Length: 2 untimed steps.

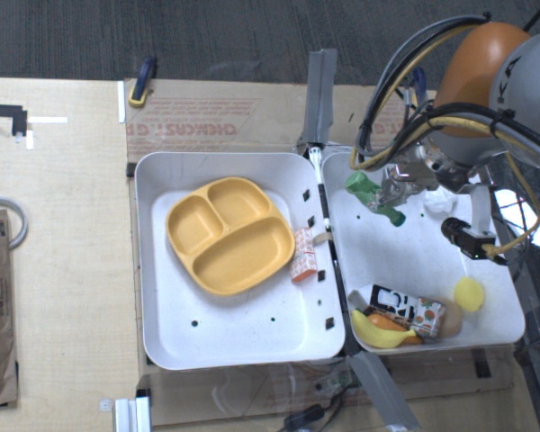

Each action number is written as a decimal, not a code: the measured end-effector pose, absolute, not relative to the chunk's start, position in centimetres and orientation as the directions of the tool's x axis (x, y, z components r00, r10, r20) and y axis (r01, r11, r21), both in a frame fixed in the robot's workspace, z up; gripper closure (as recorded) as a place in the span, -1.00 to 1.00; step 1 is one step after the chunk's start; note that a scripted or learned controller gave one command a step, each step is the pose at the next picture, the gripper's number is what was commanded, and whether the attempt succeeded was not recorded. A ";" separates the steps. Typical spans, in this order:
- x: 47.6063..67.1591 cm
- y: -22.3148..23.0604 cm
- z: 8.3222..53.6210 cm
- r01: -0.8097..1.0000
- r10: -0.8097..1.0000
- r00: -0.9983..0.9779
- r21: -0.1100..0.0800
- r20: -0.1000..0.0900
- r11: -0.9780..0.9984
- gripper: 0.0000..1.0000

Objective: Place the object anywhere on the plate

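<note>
With the pincer (389, 190) low over the green object (364, 187) in the right bin (405, 259), jaw state indeterminable, a shallow grip risks dropping it short of the yellow plate (229, 234) in the left bin (243, 331).

Orange-and-white packet (304, 254): lying in the left bin (162, 331), touching the plate's 3 o'clock edge.
Banana (378, 329): sitting at the right bin's (414, 259) 6 o'clock rim.
Printed carton (407, 308): lying just beside the banana.
Yellow ball (469, 293): resting at the carton's 2 o'clock.
Blue-yellow tool (144, 81): lying on the surface (63, 241) at 11 o'clock.
</note>
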<state>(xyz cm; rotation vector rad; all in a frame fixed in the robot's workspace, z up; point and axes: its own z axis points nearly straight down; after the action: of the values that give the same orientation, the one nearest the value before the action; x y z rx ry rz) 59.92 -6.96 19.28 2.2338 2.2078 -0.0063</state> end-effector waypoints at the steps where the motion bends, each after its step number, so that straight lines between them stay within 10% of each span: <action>1: 55.4 -0.6 19.1 0.999 0.999 -0.039 -0.003 -0.002 0.039 1.00; 2: 61.6 6.6 19.0 0.983 0.983 0.186 -0.003 -0.004 -0.186 1.00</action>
<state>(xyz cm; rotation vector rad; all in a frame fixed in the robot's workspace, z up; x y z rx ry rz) 61.57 6.63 19.02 2.4188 2.0044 -0.0076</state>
